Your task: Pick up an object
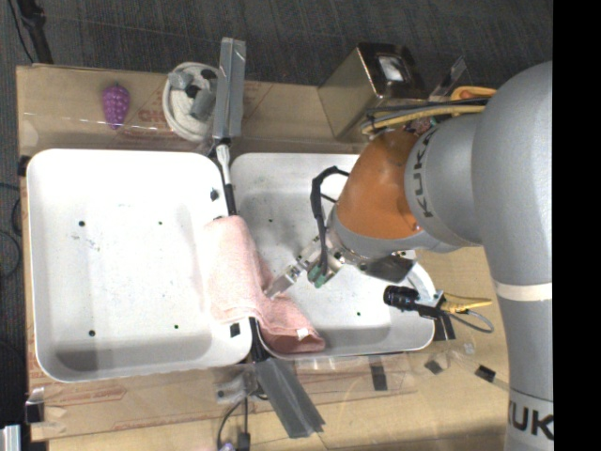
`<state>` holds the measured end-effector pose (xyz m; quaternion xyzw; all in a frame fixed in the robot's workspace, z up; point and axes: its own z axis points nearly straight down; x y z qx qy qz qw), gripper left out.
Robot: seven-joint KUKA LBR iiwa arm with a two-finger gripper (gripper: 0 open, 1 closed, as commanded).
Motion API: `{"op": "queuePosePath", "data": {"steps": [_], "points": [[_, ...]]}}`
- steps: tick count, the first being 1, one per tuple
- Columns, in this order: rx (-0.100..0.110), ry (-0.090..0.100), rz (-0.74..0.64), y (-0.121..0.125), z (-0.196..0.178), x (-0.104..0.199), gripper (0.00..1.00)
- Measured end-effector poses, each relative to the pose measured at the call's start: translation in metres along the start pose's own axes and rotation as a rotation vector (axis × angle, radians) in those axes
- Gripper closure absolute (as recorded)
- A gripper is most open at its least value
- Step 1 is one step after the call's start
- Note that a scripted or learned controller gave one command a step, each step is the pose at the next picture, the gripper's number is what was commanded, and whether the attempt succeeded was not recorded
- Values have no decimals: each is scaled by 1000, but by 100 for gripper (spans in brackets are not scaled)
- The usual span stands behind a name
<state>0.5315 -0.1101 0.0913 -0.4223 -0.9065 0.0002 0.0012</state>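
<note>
A pink cloth hangs over the divide between the two bins, with most of it in the right bin along its left side. My gripper is low in the right bin, just right of the cloth's edge. A small green thing shows right at the gripper; whether it is held cannot be made out. The arm's orange band and grey body cover the right half of this bin.
The left bin lies to the left of the cloth. Behind the bins, on the bench, are a purple grape-like toy, a white coil and a brown box.
</note>
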Motion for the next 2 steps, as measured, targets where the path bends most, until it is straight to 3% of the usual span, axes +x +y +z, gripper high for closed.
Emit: {"op": "queuePosePath", "data": {"steps": [1, 2], "points": [[-1, -3, -72, 69, -1, -44, 0], [0, 0, -88, 22, 0, -11, 0]]}}
